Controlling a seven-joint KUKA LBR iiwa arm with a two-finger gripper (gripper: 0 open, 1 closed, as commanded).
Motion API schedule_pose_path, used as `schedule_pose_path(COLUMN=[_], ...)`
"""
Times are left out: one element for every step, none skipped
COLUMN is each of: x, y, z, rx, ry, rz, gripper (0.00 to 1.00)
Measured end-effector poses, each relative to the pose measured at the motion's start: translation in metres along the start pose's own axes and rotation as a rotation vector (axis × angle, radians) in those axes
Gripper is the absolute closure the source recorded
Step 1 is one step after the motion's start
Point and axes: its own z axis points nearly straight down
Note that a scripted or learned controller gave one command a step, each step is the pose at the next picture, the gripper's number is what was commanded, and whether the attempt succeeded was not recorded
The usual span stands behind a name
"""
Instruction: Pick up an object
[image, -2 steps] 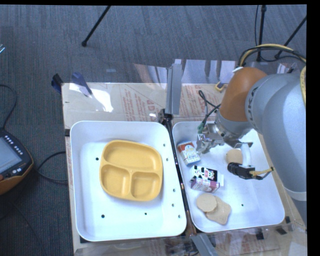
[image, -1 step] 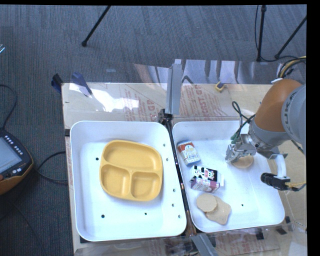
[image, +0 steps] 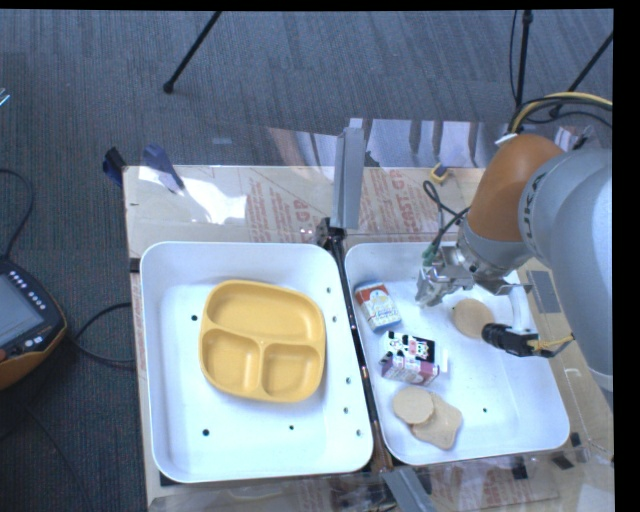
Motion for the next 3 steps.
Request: schedule_pose_path(x=[0.057,-0.006,0.039], y=[-0.001,-0.066,0.000], z=[0.001,0.001,0.001], rx=[0.002,0.004,0.001], ry=[0.000,-0.003,0.000], rz=[0.001,0.010,0.001], gripper=[1.00,1.00,1.00])
